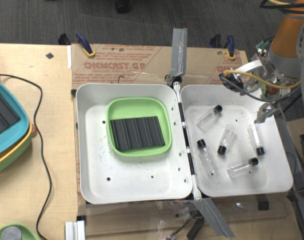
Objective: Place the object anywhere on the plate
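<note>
A green square plate (163,115) sits in the left white bin (91,174), with a dark ridged pad (136,133) lying on it. Several clear vials with black caps lie scattered in the right white bin (277,181): one (210,118) near the back, one (225,140) in the middle, one (255,140) at the right. My gripper (265,115) hangs over the back right corner of the right bin, just above the right-hand vial. Nothing shows held in it.
Two more vials (206,156) (242,168) lie toward the front of the right bin. A metal divider (184,134) runs between the bins. Stacked teal and green dishes (9,129) and a black cable (41,149) lie on the bench at left.
</note>
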`<action>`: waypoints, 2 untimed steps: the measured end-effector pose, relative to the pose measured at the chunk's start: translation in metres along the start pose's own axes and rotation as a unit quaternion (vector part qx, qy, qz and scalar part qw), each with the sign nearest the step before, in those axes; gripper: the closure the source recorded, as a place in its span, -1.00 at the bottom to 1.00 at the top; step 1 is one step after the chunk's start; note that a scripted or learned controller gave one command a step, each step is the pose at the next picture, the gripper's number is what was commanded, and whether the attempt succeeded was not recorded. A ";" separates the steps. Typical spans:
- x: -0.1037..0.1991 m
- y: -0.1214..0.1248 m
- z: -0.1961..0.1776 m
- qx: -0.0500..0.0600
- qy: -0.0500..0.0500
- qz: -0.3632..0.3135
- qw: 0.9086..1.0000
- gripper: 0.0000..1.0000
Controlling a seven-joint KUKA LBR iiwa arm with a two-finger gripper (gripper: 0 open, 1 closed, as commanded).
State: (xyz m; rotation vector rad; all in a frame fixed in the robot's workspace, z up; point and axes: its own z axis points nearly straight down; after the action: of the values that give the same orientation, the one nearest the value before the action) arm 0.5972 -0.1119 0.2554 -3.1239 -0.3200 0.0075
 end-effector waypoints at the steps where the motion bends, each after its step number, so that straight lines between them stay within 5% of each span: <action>1: -0.023 0.045 0.017 0.000 -0.001 0.004 1.000 -1.00; 2: -0.031 0.077 0.012 -0.001 0.000 0.004 1.000 -1.00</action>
State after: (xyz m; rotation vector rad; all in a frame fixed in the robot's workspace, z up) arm 0.5824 -0.1935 0.2433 -3.1263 -0.3075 0.0060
